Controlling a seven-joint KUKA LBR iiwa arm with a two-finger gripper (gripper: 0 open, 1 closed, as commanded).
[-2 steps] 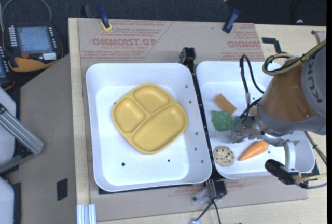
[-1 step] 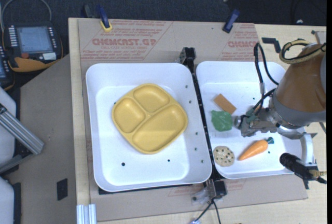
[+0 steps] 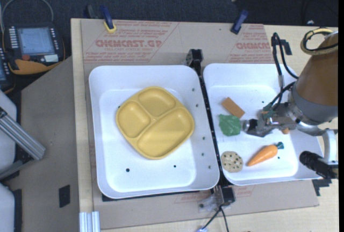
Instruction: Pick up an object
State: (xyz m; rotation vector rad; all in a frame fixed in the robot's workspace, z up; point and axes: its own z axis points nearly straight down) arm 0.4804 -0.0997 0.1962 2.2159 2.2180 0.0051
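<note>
The right bin (image 3: 252,78) holds several small items. A brown block (image 3: 233,107) lies near its left wall, with a green leafy lump (image 3: 230,125) just below it. A speckled round cookie (image 3: 231,160) sits at the front left, and an orange carrot with a green top (image 3: 264,154) lies to its right. My gripper (image 3: 252,127) reaches in from the right, low over the bin's middle. Its dark tip is right beside the green lump's right edge and above the carrot. Nothing shows as held.
The left bin (image 3: 107,134) carries a yellow divided plate (image 3: 156,121). Black cables (image 3: 279,62) loop over the right bin's far right corner. The arm's grey and orange body (image 3: 320,88) covers that bin's right side. A black clamp (image 3: 194,57) sits between the bins at the back.
</note>
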